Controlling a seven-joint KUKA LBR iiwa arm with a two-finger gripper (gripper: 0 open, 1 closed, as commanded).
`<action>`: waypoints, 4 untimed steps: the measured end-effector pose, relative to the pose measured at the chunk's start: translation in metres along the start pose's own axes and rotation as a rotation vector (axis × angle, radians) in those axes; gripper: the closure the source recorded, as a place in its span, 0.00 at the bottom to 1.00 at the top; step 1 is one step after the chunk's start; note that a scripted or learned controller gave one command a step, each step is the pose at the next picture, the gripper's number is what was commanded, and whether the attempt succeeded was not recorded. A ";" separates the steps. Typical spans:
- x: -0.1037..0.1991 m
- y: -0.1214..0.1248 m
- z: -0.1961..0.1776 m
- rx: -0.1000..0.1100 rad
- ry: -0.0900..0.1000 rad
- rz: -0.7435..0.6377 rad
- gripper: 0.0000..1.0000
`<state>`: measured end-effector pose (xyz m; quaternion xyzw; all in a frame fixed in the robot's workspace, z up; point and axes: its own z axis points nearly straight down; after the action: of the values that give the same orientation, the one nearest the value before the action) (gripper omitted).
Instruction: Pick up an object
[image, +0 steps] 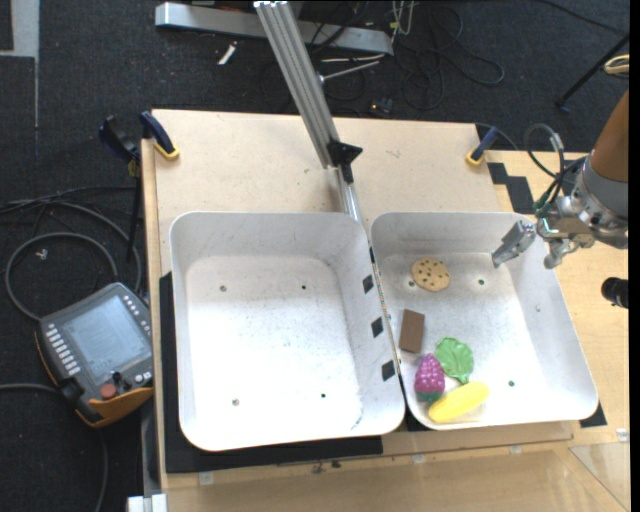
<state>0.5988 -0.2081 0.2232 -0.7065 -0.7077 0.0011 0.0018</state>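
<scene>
The right bin (540, 300) holds a round tan cookie (431, 274), a brown block (411, 330), a green leafy piece (455, 357), a magenta grape bunch (430, 376) and a yellow banana-like piece (459, 402). My gripper (534, 249) hangs over the bin's far right corner, well to the right of the cookie. Its two grey fingers are spread apart, open, with nothing between them.
The left bin (200, 240) lies beside the right one, sharing a middle rim. A grey metal pole (305, 85) slants down to the rim between the bins. Yellow-tipped clamps (160, 138) sit at the bench's far corners. A teach pendant (95, 345) lies left of the bench.
</scene>
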 end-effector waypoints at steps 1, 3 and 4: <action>0.000 0.001 -0.003 -0.004 -0.002 -0.002 0.00; 0.006 -0.008 0.104 0.001 0.000 0.002 0.00; 0.007 -0.008 0.129 -0.002 -0.001 0.002 0.00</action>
<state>0.5907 -0.2014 0.0938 -0.7072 -0.7070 0.0006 0.0008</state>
